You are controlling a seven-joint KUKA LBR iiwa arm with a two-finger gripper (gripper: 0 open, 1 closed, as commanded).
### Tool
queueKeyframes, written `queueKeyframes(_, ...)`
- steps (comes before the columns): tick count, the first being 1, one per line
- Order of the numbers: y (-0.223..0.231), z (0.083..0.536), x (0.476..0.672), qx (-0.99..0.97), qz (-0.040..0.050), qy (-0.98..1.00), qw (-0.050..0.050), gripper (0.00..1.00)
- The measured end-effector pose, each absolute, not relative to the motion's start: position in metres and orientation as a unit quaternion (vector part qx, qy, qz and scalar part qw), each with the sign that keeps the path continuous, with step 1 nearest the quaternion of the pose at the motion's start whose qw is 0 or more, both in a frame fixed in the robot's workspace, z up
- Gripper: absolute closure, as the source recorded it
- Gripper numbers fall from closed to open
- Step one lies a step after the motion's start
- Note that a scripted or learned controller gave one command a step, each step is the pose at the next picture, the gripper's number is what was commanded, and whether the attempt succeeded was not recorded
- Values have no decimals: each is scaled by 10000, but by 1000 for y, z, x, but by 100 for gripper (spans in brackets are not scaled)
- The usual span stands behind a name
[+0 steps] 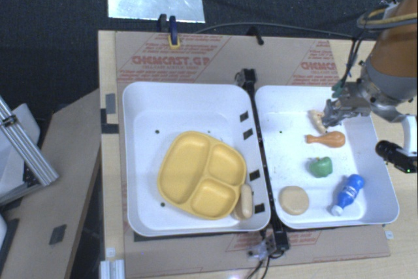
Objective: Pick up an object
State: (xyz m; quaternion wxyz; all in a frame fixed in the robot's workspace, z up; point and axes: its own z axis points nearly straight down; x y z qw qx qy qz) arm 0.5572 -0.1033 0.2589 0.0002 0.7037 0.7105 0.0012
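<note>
Two shallow white bins, left (140, 140) and right (372, 160), sit side by side on the table, corralling loose items for picking. A yellow divided plastic tray (202, 173) fills the left bin. The gripper (331, 113) hangs over a small beige object (317, 119) near the right bin's far edge, probably the target; whether its fingers are spread or closed, I cannot tell.

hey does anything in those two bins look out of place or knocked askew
Mostly tidy. One oddity: a small beige bread roll sits wedged between the yellow divided plate and the left bin wall, not in a plate compartment. The plate itself lies rotated diagonally.
</note>
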Motion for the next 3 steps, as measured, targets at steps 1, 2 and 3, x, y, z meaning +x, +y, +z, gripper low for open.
queueKeyframes(1, -49, 264, 576, 7034, 20, 7108, 6, 100)
queueKeyframes(2, 9, 250, 584, 7034, 14, 7108, -3, 100)
queueKeyframes(3, 57, 255, 598, 7036, 20, 7105, 1, 100)
